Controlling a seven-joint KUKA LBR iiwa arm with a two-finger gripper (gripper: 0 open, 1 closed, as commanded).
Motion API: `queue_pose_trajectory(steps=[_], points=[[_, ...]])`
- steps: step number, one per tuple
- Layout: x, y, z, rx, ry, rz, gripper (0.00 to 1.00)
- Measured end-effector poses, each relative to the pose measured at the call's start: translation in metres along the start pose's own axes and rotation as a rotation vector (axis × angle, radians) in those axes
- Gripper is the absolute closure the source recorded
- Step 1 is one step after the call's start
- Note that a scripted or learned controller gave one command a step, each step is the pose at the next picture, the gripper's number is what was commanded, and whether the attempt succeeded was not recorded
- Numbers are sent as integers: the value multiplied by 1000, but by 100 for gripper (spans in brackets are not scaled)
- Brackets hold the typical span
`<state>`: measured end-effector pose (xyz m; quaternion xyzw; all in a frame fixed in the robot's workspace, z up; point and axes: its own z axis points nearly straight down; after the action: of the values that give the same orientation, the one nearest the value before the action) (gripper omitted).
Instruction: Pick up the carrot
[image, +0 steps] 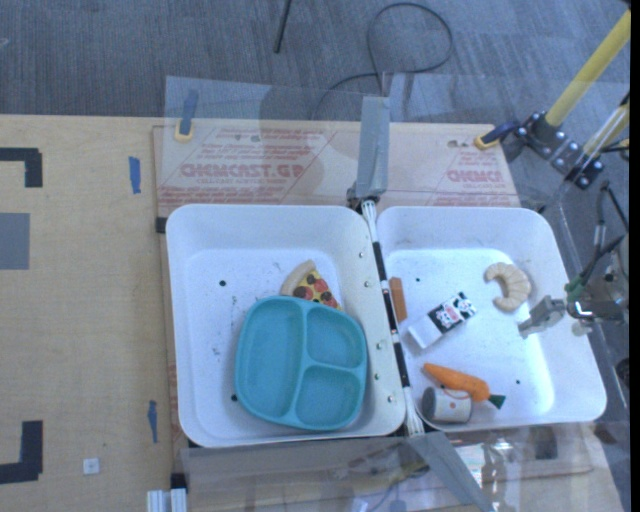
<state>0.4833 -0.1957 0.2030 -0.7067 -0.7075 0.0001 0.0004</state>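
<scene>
Lying in the right bin (570, 250), near edge, the carrot (458, 381) sits orange w/ a green tip pointing right, angled a bit. Just nearer, touching or almost, is a small cup (446, 405) on its side. Left of centre: a milk carton (438, 321), black-and-white, tilted; a thin hot dog (397, 298) by the bin's left wall. Croissant (510, 284) at the far right. Gripper (543, 315) is at the right side of that bin, just near of the croissant, well apart from the carrot; can't tell if it's open or closed. Left bin (200, 250): teal divided plate (302, 364) w/ pizza slice (309, 286) beyond its far edge.
</scene>
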Motion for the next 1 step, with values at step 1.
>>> queue_pose_trajectory(steps=[1], points=[[71,12,75,0,0,-175,0]])
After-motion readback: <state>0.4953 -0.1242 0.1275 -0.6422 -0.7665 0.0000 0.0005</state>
